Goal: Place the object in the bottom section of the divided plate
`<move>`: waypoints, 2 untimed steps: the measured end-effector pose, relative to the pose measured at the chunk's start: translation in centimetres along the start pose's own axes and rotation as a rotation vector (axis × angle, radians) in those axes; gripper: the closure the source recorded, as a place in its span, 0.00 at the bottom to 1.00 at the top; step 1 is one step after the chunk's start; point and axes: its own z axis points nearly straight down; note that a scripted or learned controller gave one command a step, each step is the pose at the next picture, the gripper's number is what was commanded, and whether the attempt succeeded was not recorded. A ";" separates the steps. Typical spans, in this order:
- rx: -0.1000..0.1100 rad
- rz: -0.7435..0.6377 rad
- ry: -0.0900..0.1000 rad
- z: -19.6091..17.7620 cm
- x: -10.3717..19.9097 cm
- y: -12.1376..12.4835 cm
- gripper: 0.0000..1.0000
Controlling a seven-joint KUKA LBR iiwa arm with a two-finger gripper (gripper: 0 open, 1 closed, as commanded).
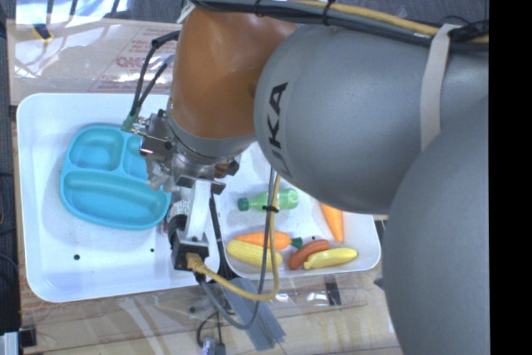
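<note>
Camera view: the blue divided plate (108, 197) in the left bin (41, 262) looks bare, toy foods (291, 249) lie in the right bin (368, 260), and the pincer (170, 175) hovers at the plate's edge, its grip impossible to tell, so placing seems undone.

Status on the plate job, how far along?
Done: nothing yet; the visible sections of the blue divided plate look bare. In hand: the gripper sits at the plate's right edge, by the divide between the bins; whether it holds anything is hidden. Left: getting an object into the bottom section; the green bottle, the carrot and the banana lie in the right bin.
</note>
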 end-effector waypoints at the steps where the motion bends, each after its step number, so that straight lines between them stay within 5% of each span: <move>1: -0.003 -0.214 0.003 0.6 -1.1 0.4 1.00; 2: -0.007 -0.078 0.006 -10.4 -2.7 0.8 1.00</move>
